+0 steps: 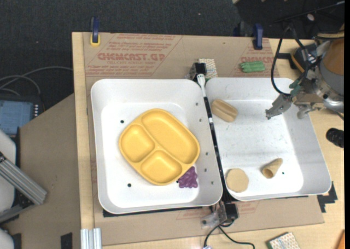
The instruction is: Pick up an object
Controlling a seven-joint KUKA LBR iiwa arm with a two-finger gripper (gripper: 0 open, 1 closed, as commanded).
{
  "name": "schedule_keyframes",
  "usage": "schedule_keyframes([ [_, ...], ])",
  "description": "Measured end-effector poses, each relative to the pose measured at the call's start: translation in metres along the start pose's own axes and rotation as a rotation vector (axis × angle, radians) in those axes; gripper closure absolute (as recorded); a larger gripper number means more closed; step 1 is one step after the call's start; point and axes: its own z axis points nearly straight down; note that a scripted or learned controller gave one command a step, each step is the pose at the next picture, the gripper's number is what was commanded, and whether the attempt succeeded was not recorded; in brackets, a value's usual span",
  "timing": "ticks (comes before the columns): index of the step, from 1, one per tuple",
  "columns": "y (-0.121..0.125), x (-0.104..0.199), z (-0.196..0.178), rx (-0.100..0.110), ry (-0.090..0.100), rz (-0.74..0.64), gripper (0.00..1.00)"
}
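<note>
Gripper hangs at the right of the frame over the upper right part of the right bin, its two grey fingers spread apart with nothing between them; one fingertip points left and down toward the bin floor. Nearest to it is a tan bread-roll piece, lying at the bin's upper left, near the left wall and well apart from the fingers. A small tan cone lies in the lower right part of the same bin, with bare floor all round it. A round tan disc sits in the lower left corner, close to the near rim and the left wall. The middle of this bin is open white floor.

Left of it, touching along a shared edge where a black clip sits at the top, is the left bin. A yellow divided plate takes up most of its centre, leaving narrow margins toward the walls. A purple grape bunch lies just against the plate's lower right edge, near the bin's right wall. On the brown board above the right bin lies a small green object, outside both bins.
</note>
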Motion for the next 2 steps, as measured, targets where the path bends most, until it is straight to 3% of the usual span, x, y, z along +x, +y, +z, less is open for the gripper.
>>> schedule_keyframes([
  [1,-0.078,-0.022,0.139,0.018,0.005,0.007,0.00],
  [2,-0.070,-0.021,0.121,-0.004,-0.002,0.001,1.00],
])
